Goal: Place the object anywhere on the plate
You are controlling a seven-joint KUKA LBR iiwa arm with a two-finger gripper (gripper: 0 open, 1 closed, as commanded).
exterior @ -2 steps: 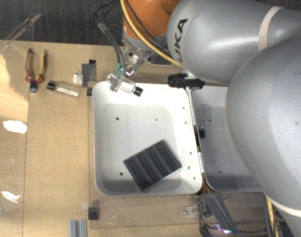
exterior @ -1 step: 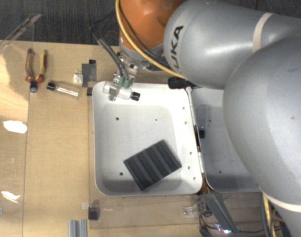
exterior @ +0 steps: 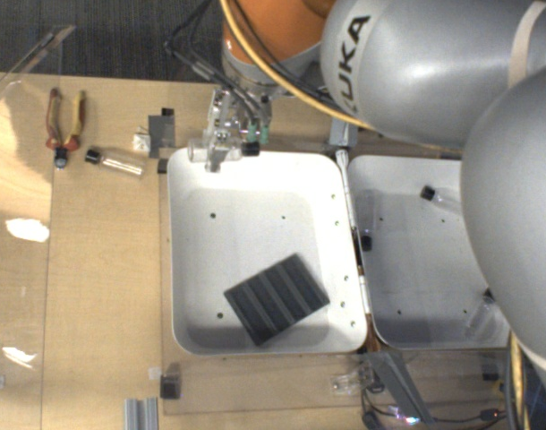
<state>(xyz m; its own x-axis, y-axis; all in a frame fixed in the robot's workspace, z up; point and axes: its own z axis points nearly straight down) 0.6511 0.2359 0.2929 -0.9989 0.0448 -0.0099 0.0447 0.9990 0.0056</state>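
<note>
Grey arm (exterior: 416, 52) looms closest — its gripper (exterior: 226, 146), grip unreadable, at the far rim of the left bin (exterior: 192, 267) — dark ribbed slab (exterior: 276, 298) inside.

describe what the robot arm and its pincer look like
The arm is bulky, rounded and glossy grey, with black KUKA lettering and an orange band. Thin black and yellow cables loop beside it. The pincer is small, metallic silver.

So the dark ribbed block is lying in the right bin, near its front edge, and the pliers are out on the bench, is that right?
Not quite. The camera view shows the dark ribbed block lying in the left bin, near its front edge. The pliers are out on the bench, as you said.
</note>
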